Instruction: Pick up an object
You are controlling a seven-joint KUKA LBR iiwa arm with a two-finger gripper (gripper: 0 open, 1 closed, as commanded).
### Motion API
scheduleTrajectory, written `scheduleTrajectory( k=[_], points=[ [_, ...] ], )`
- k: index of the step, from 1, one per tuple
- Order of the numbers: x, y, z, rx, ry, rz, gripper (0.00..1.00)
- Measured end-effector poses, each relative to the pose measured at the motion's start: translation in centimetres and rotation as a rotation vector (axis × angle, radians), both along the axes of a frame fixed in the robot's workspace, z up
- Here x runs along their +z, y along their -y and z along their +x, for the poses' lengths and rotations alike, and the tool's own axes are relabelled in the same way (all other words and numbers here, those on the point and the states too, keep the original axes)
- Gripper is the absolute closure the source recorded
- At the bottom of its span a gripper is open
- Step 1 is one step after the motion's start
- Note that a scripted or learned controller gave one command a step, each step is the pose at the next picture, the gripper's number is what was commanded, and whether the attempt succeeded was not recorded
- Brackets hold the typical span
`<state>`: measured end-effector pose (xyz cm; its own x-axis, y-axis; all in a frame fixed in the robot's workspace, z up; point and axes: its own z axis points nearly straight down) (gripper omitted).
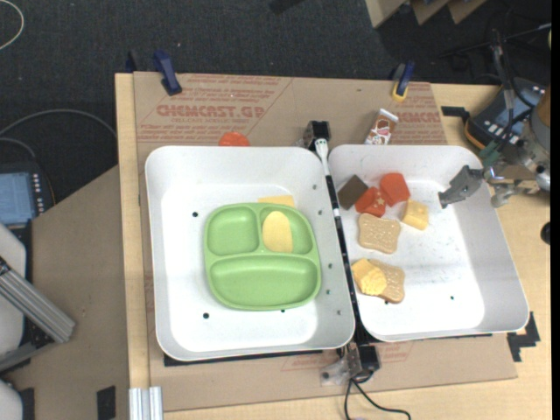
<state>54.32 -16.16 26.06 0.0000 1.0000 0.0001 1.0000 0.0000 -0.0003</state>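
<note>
Camera view, gripper (pixel 458 187) above right bin (pixel 490 269)

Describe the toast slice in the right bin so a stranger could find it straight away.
Go to the right bin, then its left side near the divider. The toast slice lies flat just below the red pieces; it is the pale, square, speckled one.

Green plate (pixel 260 283) in a white bin (pixel 175 234), yellow piece (pixel 276 231) on it (red block (pixel 394 187) opposite)

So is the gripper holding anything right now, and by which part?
Nothing shows between the fingers of the gripper; it hangs over bare floor of the right white bin.
</note>
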Motion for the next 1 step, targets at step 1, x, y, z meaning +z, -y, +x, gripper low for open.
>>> scheduleTrajectory(
  k=[1],
  points=[
    [-9.63,-3.67,6.25,0.005,-0.004,0.003,0.0]
  ],
)
